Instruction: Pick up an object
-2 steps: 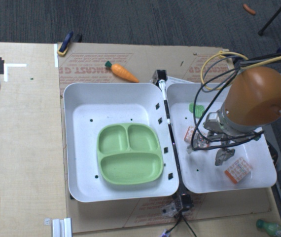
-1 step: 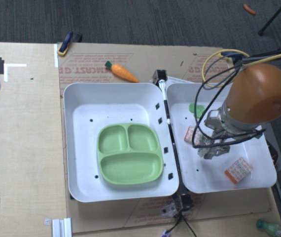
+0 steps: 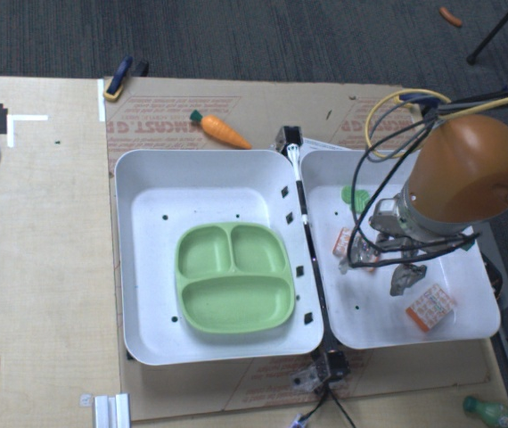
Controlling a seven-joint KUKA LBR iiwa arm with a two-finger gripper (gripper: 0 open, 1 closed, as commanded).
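The right bin [image 3: 468, 328] holds a small orange-and-white packet [image 3: 430, 308] near its front right. A second similar packet [image 3: 342, 241] lies by its left wall, and a green item [image 3: 356, 198] sits farther back, partly hidden by cables. My gripper [image 3: 384, 268] hangs low over the middle of this bin, between the two packets, under the orange band [image 3: 463, 172] of the arm. Its fingers [image 3: 405, 280] stand apart with only bare bin floor showing between them. The gripper is open and holds nothing.
The left bin [image 3: 138, 239] carries a green divided plate [image 3: 234, 277]. A toy carrot [image 3: 221, 129] lies on the cardboard behind the bins. Yellow and black cables [image 3: 388, 114] loop over the right bin's back edge. A green bottle [image 3: 495, 410] lies at the front right.
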